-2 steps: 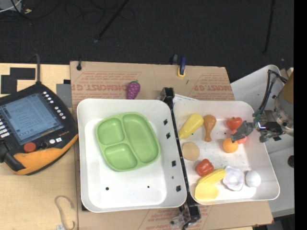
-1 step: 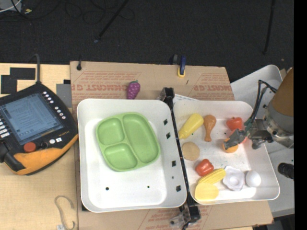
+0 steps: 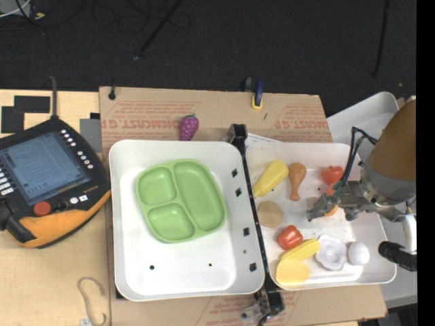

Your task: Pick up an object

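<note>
The right bin holds several toy foods: a yellow wedge, a tan drumstick, a red tomato, a tan disc, a red pepper, a yellow banana, a flat yellow piece and two white egg pieces. My gripper hangs low over the middle right of this bin, just below the tomato. A small orange object shows right at its tip; whether it is gripped is unclear. The arm's body hides the bin's right side.
The left bin carries a green divided plate. Purple toy grapes lie on the cardboard behind the bins. A teach pendant rests on the bench at the left. A clamp sits at the cardboard's back edge.
</note>
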Robot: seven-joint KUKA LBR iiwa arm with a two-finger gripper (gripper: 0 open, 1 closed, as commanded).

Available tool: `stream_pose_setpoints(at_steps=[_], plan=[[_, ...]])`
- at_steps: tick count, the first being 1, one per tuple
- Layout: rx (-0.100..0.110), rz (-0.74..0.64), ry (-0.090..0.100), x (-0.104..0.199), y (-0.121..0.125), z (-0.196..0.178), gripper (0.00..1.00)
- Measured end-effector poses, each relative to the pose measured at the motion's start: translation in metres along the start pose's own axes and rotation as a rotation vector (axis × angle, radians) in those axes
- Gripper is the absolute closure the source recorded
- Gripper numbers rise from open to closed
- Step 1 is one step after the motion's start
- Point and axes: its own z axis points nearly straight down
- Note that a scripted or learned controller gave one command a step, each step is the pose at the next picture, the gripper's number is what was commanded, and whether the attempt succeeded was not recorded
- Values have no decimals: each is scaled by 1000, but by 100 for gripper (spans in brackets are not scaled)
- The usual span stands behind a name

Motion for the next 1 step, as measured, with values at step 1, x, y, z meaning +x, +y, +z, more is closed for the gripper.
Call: stream_pose_setpoints(at_steps=[1], plan=[[1, 1, 0, 6, -10, 56, 0]])
